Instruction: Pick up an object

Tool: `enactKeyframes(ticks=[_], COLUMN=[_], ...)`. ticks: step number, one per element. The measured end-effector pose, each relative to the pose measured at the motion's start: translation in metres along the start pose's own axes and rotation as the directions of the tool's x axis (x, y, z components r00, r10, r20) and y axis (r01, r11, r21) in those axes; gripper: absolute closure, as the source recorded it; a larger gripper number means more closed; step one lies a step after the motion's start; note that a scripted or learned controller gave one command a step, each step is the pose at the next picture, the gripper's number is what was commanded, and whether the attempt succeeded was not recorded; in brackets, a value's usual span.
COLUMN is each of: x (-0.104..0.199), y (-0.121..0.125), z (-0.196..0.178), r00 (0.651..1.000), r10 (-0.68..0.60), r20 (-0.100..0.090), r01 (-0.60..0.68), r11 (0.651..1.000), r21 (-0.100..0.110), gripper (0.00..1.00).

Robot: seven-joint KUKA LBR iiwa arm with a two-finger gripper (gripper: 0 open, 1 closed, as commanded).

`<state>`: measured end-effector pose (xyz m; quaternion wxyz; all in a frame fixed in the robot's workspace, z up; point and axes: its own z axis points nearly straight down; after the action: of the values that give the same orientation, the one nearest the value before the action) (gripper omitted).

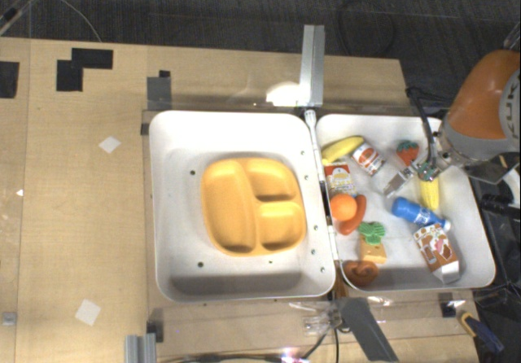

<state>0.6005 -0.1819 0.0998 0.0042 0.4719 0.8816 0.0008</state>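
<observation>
The right bin holds several small items. Among them are a banana, a red can, a strawberry, a yellow corn cob, a blue bottle and a brown and white carton. An orange, a broccoli piece and a red snack packet lie nearer the divider. My gripper is low over the bin's back right part, just above the top end of the corn cob and beside the strawberry. I see nothing held in it.
The left bin holds a yellow divided tray. A metal post stands behind the gap between the bins. The arm's orange band hangs over the right bin's far right corner. Cables lie off the bench at right.
</observation>
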Motion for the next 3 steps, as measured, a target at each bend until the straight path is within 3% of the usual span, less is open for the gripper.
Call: enactKeyframes(ticks=[1,2,3], x=[0.038,0.017,0.004], y=[0.081,0.084,0.068], z=[-0.007,0.012,0.012], r00=[0.96,0.981,0.965], r10=[0.281,0.195,0.262], r20=[-0.003,0.0,-0.001], r01=[-0.281,-0.195,-0.262], r11=[0.96,0.981,0.965], r21=[-0.002,-0.001,-0.001], gripper=[0.0,0.0,0.0])
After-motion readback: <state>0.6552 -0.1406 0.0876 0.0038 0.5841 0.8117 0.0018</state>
